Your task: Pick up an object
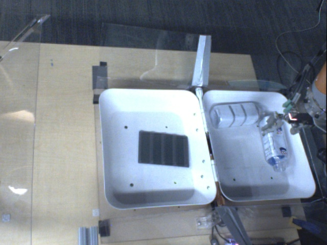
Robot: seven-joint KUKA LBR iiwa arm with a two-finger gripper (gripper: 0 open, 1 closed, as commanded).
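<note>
Clear bottle (pixel 274 148) lies (right bin (pixel 245 188)) just beside the gripper (pixel 273 120).

Looking like a robotics lab test cell, not a home or shop: pale wooden table (pixel 51 137) sitting on dark grey office carpet (pixel 127 4), two shallow white bins (pixel 153 98) lying side by side on it, clear acrylic guard panels (pixel 18 101) standing along the left and back edges, black brackets (pixel 99 78) clamping things down, loose cables (pixel 296 40) trailing at right, robot hardware (pixel 311 101) reaching in from the right edge
</note>
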